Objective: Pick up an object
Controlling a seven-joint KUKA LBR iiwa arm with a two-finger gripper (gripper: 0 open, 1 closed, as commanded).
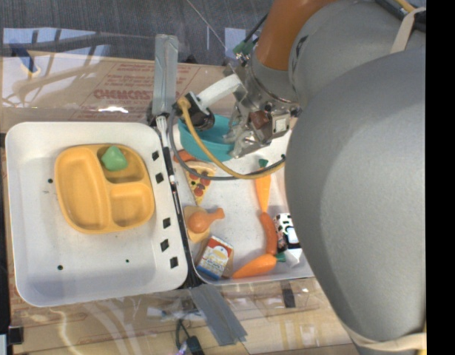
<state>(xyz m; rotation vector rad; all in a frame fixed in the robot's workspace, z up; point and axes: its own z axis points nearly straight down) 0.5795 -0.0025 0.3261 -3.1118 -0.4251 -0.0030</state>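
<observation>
- Brown cardboard sheet [79, 87] with red print covers the table behind the bins.
- Dark grey carpeted floor [79, 2] beyond.
- Grey tape strip [218, 313] at the front edge.

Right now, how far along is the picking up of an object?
Nothing looks picked yet. The gripper is down in the right bin over a teal item; no hold is visible. Carrots and a small box lie there. A green piece sits in the yellow tray.

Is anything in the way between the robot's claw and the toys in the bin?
Nothing visible blocks it. The gripper sits low over the right bin, right at the teal toy. The carrots lie open nearer the front.
</observation>
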